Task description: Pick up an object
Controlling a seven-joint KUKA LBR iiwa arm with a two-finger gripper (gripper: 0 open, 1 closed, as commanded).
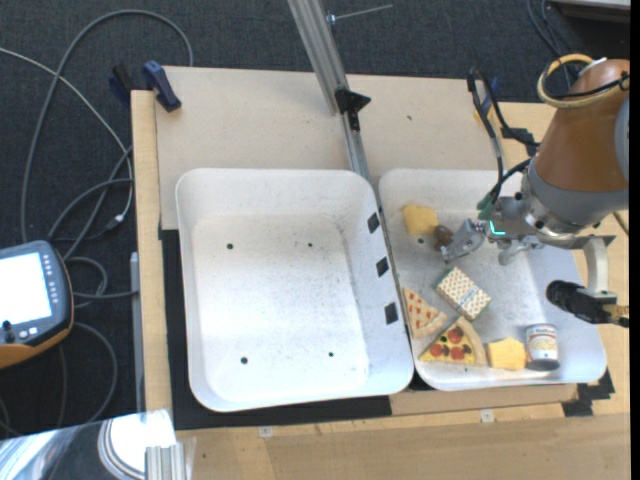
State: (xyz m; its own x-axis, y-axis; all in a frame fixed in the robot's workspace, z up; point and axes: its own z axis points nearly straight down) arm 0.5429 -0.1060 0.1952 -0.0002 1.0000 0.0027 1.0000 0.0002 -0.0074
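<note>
Pincer (452,250) low over the right bin (590,368), its metal fingers slightly apart with nothing between them, tips pointing left and down toward the bin floor. Arm (585,148) comes in from the right, orange band above the grey wrist. Just left of the tips, a small brown piece (441,235) touching the yellow cheese block (420,219), which sits near the bin's upper left corner. Just below the pincer, a dotted cracker square (464,292), tilted so a corner points up at the fingertips; apart from them. Lower left of that, a toy pizza slice (421,311) with its tip toward the bin's bottom edge, long axis slanting. Beside it a larger pizza piece (453,344), then a second yellow block (507,353) and a small can (542,344) upright along the bottom wall. Left bin (200,208) lies alongside, sharing the middle divider. Both bins on the table (250,118). Blue clamp (162,85) at the table's upper left corner.
</note>
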